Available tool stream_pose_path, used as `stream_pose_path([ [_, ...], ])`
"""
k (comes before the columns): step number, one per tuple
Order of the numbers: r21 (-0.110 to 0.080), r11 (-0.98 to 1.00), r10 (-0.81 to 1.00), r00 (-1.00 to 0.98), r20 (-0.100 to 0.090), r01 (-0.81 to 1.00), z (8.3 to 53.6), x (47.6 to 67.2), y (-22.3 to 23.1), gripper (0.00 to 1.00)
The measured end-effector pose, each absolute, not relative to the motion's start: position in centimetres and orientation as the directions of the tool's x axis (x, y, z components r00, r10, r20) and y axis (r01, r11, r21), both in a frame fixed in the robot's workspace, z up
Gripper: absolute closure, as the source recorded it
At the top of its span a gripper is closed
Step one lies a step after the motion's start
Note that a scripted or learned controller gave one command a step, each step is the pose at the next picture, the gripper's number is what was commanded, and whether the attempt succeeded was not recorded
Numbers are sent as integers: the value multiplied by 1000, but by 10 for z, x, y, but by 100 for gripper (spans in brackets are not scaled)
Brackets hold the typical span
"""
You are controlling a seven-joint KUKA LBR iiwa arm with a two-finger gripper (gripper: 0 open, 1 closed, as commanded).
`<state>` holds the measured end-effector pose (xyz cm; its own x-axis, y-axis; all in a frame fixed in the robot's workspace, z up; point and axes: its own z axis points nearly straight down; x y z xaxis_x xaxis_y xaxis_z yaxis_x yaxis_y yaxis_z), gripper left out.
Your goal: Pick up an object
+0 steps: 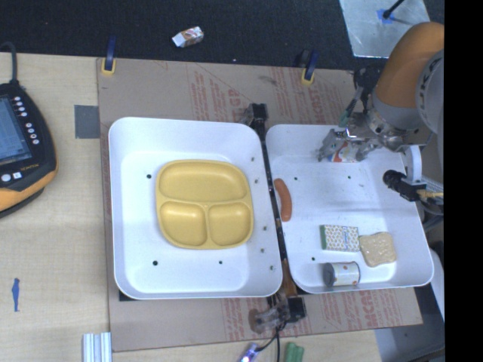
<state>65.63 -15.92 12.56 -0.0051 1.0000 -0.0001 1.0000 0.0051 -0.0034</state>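
Observation:
My gripper hangs low over the far part of the right bin, below the arm's orange band. A small object with red and white on it shows right beneath the gripper, partly hidden by it. An orange-brown sausage lies along the right bin's left wall. Near that bin's front sit a green-and-white packet, a beige bread-like slice and a small grey-and-white can on its side. The left bin holds a yellow divided plate.
A teach pendant lies on the bench at far left. A crumpled wrapper rests on the dark floor beyond the bench. Clamps hold the cardboard mat. A black part of the arm overhangs the right bin's right side.

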Motion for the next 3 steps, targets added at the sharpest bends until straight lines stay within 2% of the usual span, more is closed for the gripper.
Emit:
stream_pose_path([
  [1, -4, 7, 1000, -7, 0, 1000, 136, 657, -160, 100],
  [2, -3, 7, 1000, -7, -1, 1000, 192, 602, -82, 100],
  [3, -4, 5, 1000, -5, -1, 1000, 192, 601, -82, 0],
])
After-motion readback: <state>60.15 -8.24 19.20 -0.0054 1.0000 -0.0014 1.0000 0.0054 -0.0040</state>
